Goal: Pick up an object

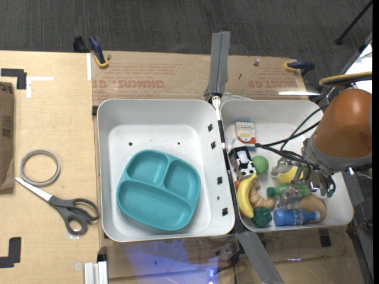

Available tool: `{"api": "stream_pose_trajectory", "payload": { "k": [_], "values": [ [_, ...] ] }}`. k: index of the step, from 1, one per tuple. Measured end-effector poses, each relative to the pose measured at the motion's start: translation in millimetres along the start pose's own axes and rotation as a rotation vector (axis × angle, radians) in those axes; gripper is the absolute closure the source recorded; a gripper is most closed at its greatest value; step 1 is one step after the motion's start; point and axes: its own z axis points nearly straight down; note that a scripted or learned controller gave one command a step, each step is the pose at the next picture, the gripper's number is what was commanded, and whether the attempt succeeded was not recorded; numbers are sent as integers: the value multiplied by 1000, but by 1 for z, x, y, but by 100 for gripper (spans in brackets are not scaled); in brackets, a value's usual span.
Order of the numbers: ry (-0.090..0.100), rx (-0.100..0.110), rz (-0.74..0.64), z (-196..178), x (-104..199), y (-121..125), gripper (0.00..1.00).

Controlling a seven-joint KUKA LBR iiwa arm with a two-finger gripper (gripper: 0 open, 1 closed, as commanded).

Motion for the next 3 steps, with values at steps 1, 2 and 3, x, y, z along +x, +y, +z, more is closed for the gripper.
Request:
{"api": "stream_pose_trajectory", "payload": {
  "k": [1,2,3],
  "values": [
    [-1,0,112,0,-39,51,0],
    [1,1,154,0,-13,52,0],
    [-12,-1,217,-3,12,55,0]
  ]
}}
